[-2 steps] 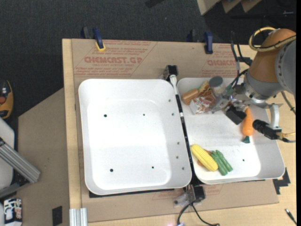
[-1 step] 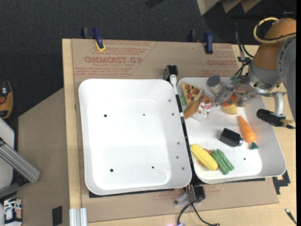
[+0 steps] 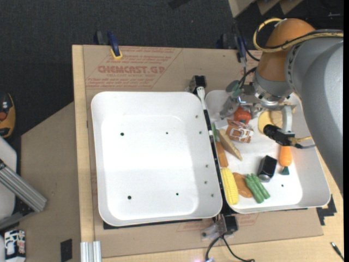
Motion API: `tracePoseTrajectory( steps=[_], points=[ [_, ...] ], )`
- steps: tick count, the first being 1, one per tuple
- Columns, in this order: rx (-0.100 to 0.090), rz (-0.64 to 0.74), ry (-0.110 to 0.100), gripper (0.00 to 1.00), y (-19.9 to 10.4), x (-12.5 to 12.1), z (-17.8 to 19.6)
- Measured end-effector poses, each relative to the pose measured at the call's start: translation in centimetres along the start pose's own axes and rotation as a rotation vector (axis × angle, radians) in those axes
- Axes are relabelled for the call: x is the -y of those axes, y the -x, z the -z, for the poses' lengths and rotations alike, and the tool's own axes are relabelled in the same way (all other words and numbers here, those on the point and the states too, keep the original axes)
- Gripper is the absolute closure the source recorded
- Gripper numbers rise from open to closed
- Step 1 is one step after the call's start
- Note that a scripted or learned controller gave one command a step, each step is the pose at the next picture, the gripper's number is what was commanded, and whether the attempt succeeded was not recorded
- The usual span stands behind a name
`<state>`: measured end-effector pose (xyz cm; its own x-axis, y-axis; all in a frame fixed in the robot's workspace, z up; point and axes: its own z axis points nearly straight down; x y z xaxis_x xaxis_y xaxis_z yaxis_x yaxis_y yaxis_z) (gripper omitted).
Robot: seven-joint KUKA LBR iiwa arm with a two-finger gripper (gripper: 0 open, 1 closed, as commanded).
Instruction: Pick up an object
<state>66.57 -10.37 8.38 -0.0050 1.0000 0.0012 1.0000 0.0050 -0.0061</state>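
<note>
Camera view from above: two white bins are seen side by side on the worktop (image 3: 131,67), and the loose things are gathered in the right bin (image 3: 311,198), beside the left bin (image 3: 147,157). The tool (image 3: 239,102) is held over the far end of the right bin, at the end of the grey arm. Whether the tool is open or closed, and whether anything is held by it, cannot be told.

The red fruit (image 3: 242,114) is found just on the near side of the tool, at the far middle of the right bin. It is rounded and a little longer across the view, so its long axis is laid roughly left to right; which end leads cannot be made out.

It is crowded on its near side by a tilted red and white carton (image 3: 240,131), set right against it. A yellow banana (image 3: 265,118) is seen to its right. Two brown sticks (image 3: 224,146) are laid slantwise nearer and to the left, along the wall shared with the left bin. Well apart, toward the near end, an orange carrot (image 3: 284,156) is laid with its green top nearest, a black block (image 3: 266,167) is set just left of it, and a corn cob (image 3: 230,185), an orange piece (image 3: 243,184) and green pods (image 3: 256,187) are grouped together.
</note>
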Motion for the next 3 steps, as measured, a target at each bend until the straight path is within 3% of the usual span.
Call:
tracePoseTrajectory(
  steps=[1,2,3],
  points=[
    [0.002,-0.003,0.006,1.00,0.4,-0.1,1.2],
    [-0.001,0.004,0.016,1.00,-9.1,0.5,10.8],
    [0.003,-0.007,0.015,1.00,-5.7,-0.1,16.0]
  ],
)
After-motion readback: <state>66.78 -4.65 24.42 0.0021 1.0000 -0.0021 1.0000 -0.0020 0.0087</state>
